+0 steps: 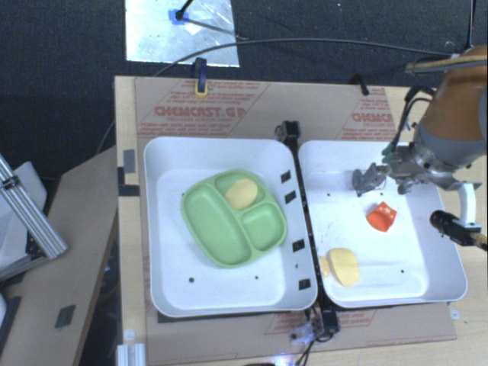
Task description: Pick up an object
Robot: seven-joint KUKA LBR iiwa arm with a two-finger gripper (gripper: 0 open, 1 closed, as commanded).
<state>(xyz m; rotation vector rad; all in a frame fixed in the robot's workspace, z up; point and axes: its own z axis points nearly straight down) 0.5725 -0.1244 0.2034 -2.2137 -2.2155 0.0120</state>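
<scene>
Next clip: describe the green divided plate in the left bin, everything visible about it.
The green divided plate is a pale green, plastic-looking tray with rounded corners and raised ridges splitting it into three compartments: one long section and two smaller ones. It lies flat, turned at a diagonal, near the middle of the left bin, resting on the bin's floor. A yellow object sits in its upper small compartment; the other two compartments hold nothing.

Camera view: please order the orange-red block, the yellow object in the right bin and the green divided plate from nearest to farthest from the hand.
From the hand:
1. Orange-red block, just below it in the right bin.
2. Yellow object, near the right bin's front-left corner.
3. Green divided plate, in the left bin.
</scene>
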